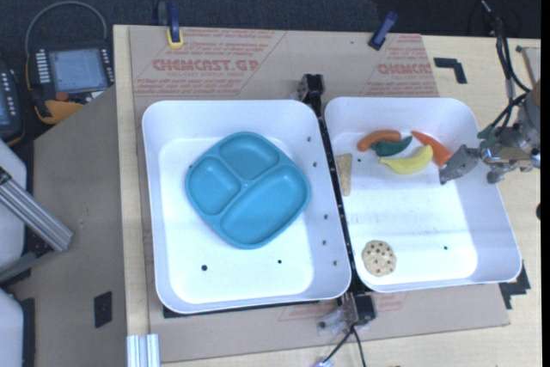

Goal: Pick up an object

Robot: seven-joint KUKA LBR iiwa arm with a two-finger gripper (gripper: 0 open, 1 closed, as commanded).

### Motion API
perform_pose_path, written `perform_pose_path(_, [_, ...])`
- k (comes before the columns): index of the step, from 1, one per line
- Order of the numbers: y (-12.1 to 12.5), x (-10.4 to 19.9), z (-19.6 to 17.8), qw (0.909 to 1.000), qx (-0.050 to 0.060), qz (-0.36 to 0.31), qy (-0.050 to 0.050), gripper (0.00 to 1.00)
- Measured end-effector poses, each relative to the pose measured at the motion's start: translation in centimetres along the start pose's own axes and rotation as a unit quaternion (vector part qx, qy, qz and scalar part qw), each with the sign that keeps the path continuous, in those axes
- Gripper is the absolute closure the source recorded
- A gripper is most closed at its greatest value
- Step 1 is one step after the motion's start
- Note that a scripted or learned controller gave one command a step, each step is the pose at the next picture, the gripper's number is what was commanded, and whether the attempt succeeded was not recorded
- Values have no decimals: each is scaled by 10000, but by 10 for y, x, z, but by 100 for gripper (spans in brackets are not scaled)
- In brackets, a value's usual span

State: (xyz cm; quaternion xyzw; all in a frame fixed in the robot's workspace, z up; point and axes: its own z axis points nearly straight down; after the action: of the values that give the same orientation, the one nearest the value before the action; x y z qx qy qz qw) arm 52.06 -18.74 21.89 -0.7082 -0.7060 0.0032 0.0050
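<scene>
The right bin (pixel 490 266) holds several toy foods. A yellow banana (pixel 409 160) lies at the back next to a green piece (pixel 392 149), an orange carrot (pixel 379 139) and an orange-red piece (pixel 434 147). A tan wedge (pixel 345 174) lies by the left wall, and a cookie (pixel 378 257) sits near the front. My gripper (pixel 475 169) hangs at the bin's right side, just right of the banana, open with nothing between its fingers.
The left bin (pixel 172 271) holds a blue divided plate (pixel 248 188). A black clamp (pixel 311 87) sits between the bins at the back. Cardboard sheets lie behind the bins, and a teach pendant (pixel 76 69) rests off the bench at the far left.
</scene>
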Motion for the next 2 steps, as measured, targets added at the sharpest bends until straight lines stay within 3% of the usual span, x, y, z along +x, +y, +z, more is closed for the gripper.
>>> perform_pose_path(1, [3,0,-6,10000,-58,-16,-14,0])
perform_pose_path(2, [6,1,37,10000,-32,-16,-4,0])
